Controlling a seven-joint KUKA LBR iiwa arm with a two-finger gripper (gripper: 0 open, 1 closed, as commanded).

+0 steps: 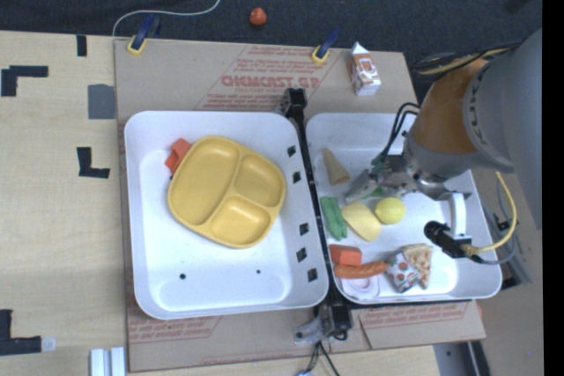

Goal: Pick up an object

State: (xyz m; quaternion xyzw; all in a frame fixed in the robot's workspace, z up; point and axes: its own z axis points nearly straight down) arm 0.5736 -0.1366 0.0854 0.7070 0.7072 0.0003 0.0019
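Reaching arm: gripper (368, 183) low in right bin (476, 282), above toy food.
Finger state: cannot tell.
Nearest items: yellow lemon (389, 210) at gripper's 4 o'clock; pale wedge (362, 221) at 6 o'clock, touching lemon.
Left bin (150, 277): yellow divided plate (226, 190).

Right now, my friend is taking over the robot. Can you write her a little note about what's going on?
Gripper: low in the right bin, just left of the yellow lemon; whether it grips anything cannot be told.
Right bin: lemon, pale yellow piece, green pod, tan cone, orange carrot, pizza slice.
Left bin: yellow divided plate over an orange block.
Done: nothing lifted.
Left: grasp one object and raise it.
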